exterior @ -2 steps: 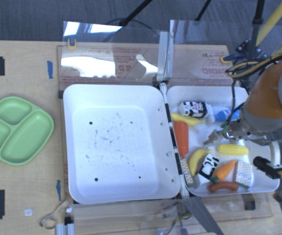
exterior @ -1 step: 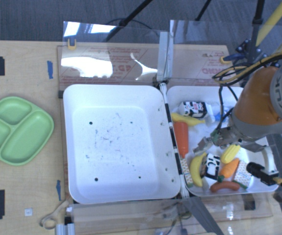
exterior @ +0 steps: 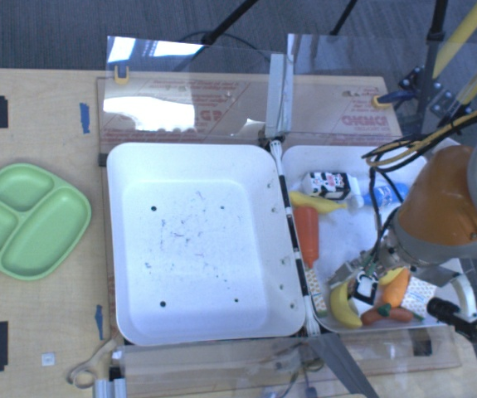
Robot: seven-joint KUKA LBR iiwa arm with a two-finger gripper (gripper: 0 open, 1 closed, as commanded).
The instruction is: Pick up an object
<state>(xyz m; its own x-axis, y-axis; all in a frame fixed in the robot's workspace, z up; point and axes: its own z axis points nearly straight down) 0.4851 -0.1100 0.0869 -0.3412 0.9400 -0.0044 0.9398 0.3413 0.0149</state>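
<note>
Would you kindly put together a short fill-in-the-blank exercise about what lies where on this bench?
1. The green divided plate rests on the wooden bench, to the ____ of both bins in the camera view.
2. The long orange carrot lies in the ____ bin.
3. Near the end effector, the banana is coloured ____.
4. The arm's band above the wrist is ____.

Missing words: left; right; yellow; orange

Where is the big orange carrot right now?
The long orange carrot lies in the right white bin, along its left wall, just below a yellow banana and left of the gripper.
</note>
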